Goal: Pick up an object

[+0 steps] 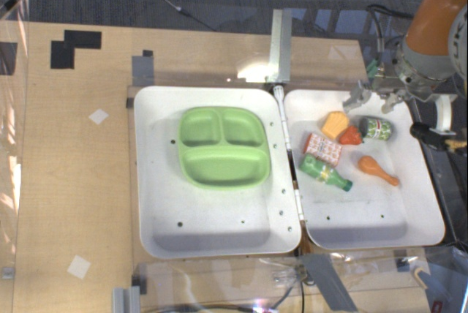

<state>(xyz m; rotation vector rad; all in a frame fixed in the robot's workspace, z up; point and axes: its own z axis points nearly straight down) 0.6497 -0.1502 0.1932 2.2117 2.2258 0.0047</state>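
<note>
The little can (376, 129) beside the tomato (350, 135) looks light, hard and round. Grab its sides. The gripper (379, 97) hangs spread apart above it.

Single fixed camera above the bench (80, 158), looking down aslant, both bins framed

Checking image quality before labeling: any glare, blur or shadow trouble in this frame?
Camera view: bright glare on the metal divider post and the bench beside it; soft shadows along the left bin front wall; gripper looks slightly soft; green tray and the toys in the right bin are sharp and evenly lit.
</note>
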